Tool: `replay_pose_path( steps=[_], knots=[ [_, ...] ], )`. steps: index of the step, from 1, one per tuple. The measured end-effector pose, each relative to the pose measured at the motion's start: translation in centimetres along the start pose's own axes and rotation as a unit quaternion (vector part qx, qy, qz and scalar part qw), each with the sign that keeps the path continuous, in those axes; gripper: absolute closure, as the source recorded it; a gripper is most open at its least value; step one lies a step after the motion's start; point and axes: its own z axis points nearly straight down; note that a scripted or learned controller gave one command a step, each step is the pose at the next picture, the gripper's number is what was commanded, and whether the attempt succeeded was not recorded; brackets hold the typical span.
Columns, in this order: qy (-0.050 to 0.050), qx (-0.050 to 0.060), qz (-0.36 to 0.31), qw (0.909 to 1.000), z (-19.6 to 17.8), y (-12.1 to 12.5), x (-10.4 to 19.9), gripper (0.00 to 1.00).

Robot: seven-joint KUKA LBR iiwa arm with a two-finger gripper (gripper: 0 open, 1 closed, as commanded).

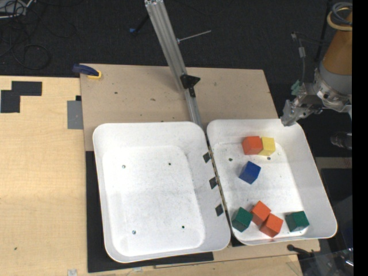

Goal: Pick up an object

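Table (172, 96): tan board carrying two white bins side by side.
Left bin (150, 188): bare white floor.
Right bin (310, 171): orange block (251, 145) touching yellow block (268, 146) near its far edge; blue block (249, 172) mid-bin; two green blocks (242, 218) and two orange ones along its near edge.
Gripper (289, 115): at the right bin's far right corner; whether it is open or closed I cannot tell.

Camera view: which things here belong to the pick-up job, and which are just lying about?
Job:
gripper
right bin
orange cube
yellow cube
blue cube
green cubes
orange cubes

Lying about:
left bin
aluminium rail
blue clamp
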Motion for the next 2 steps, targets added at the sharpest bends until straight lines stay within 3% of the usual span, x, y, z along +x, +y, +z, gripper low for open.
replay_pose_path(
  steps=[1,2],
  knots=[
    [0.000,0.000,0.000,1.0000,-4.5,0.1,-0.1,1.00],
    [0.002,0.004,-0.001,1.0000,-4.4,0.2,5.6,1.00]
  ],
)
